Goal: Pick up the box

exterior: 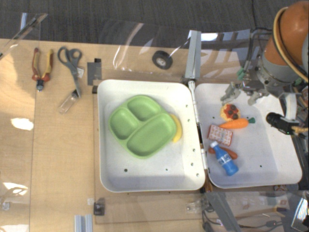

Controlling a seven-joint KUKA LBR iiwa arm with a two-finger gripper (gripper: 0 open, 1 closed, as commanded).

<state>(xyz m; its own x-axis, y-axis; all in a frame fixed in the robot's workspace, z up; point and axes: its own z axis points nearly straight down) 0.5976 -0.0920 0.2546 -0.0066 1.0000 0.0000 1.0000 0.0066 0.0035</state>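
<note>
Blue and nearest to us in the right bin (285,170) lies a small bottle (226,161) with a white cap, and it touches a little red thing just behind it. A bit farther back is the box (220,135). It is small and flat, with red and white patterns on it, and it lies tilted near the bin's left wall. Just behind the box lies an orange toy carrot (234,124) with a green end. Behind the carrot sits a small yellow toy with dark red spots (230,111).

The left bin (111,173) holds a green plate (143,125) with three parts. A yellow thing (177,129) peeks out from under its right edge.

Farther back, the gripper (240,94) hangs over the far part of the right bin, above the yellow toy. Its two grey fingers are spread apart and nothing is between them. It is well apart from the box.

On the wooden tabletop (48,153) at the far left lie red pliers (40,67) and grey scissors (71,69). A roll of black tape (162,59) lies behind the left bin.
</note>
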